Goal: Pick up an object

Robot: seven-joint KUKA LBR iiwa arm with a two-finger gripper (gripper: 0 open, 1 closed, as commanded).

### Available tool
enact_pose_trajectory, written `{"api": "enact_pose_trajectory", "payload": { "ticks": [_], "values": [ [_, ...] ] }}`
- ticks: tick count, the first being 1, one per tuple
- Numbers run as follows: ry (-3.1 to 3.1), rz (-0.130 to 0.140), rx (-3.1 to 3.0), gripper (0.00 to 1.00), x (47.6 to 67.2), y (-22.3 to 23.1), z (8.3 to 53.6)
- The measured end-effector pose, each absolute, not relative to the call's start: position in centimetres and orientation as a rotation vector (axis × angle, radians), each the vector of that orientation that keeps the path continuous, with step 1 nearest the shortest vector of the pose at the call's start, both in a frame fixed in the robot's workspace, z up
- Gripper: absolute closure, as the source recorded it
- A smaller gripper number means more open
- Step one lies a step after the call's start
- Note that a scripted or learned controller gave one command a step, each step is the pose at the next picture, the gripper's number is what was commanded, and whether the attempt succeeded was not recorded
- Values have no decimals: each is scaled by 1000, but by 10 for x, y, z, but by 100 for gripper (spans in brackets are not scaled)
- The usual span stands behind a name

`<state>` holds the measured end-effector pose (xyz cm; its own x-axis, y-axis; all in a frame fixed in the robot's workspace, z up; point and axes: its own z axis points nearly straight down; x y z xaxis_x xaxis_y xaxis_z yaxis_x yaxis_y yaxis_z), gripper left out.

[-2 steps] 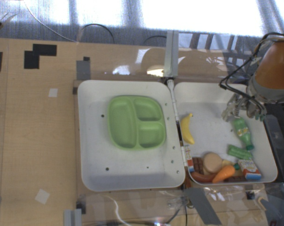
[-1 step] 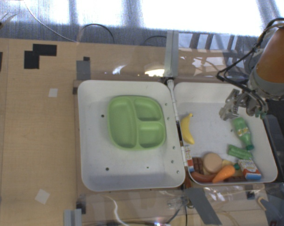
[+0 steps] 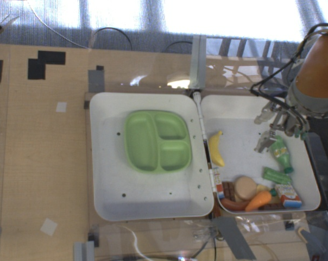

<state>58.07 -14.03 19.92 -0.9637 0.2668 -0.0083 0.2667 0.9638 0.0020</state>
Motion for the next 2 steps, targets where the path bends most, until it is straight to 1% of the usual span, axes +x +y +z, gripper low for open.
{"api": "enact_pose_trajectory", "payload": {
  "ticks": [1, 2],
  "values": [
    [3094, -4, 499, 0, 576, -208, 181],
    [3045, 0, 707, 0, 626, -205, 90]
  ]
}}
